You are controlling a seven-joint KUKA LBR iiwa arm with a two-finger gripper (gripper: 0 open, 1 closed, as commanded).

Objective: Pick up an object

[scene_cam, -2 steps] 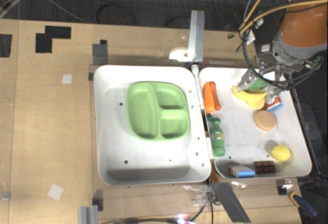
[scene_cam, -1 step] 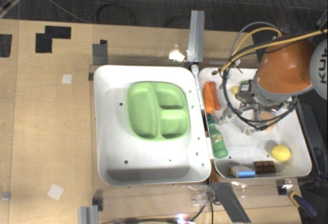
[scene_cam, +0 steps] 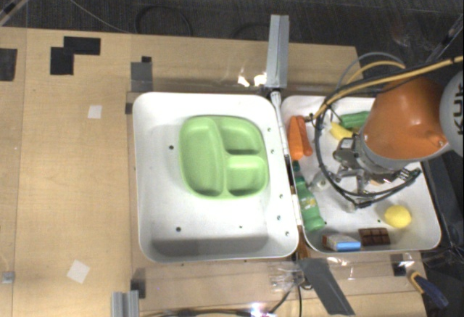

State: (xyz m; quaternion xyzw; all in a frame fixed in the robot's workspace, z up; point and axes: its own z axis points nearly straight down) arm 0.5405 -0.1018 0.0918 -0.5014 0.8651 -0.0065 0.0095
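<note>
Currently gripper (scene_cam: 357, 179) low in right bin (scene_cam: 435, 232) (finger state unclear), near lemon (scene_cam: 396, 217)

Even, bright overhead lighting; no hard shadows. Soft grey shadow along near inner wall of left bin (scene_cam: 203, 246), well left of the gripper (scene_cam: 360, 176). Small glare spots behind and below-left of it. Arm's orange band (scene_cam: 406, 123) slightly soft; focus otherwise adequate.
</note>
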